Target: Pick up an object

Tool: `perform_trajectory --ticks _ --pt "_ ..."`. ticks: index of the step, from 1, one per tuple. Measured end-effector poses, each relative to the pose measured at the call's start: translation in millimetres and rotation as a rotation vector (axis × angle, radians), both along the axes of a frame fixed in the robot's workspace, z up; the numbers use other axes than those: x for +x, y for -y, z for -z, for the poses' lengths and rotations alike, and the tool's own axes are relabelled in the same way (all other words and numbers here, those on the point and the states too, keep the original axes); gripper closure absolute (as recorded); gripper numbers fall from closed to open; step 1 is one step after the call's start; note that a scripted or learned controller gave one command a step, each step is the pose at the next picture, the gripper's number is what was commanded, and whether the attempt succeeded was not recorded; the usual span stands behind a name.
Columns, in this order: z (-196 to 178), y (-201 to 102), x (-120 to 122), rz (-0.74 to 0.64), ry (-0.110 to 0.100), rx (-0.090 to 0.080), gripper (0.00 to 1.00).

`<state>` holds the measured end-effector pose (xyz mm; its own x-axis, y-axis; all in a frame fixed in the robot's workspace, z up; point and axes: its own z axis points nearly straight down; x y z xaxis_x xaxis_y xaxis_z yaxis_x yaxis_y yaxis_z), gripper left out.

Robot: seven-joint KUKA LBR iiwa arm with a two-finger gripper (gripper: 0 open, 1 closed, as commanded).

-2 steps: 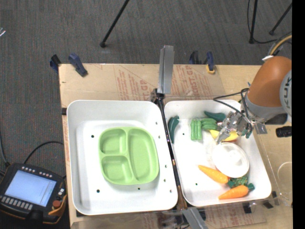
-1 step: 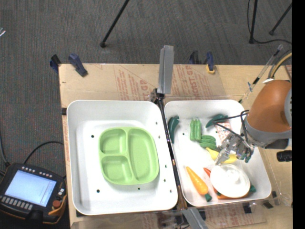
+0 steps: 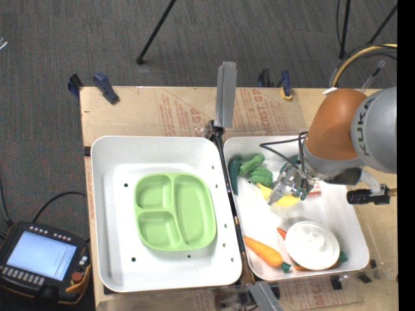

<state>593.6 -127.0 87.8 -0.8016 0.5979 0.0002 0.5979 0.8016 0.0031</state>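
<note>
Hand (image 3: 286, 192) over yellow toy (image 3: 286, 200)

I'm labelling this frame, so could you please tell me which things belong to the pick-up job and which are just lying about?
Part of the job:
- claw
- yellow toy under it
- green toy
- carrot
- white lid
- right bin

Lying about:
- green divided plate in left bin
- handheld controller
- blue clamps

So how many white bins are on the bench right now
2. The left bin holds a green divided plate; the right bin holds toy food, with the gripper over it.
</note>
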Motion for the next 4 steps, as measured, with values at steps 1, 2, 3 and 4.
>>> perform_trajectory --ticks 1,2,3,4 --pt "0 -41 37 0.023 -0.002 -0.001 1.0" --pt "1 -40 37 0.023 -0.003 -0.002 0.0" --pt "-9 -41 38 0.019 -0.002 -0.003 1.0" --pt "-102 -88 -76 0.079 0.003 -0.001 1.0"
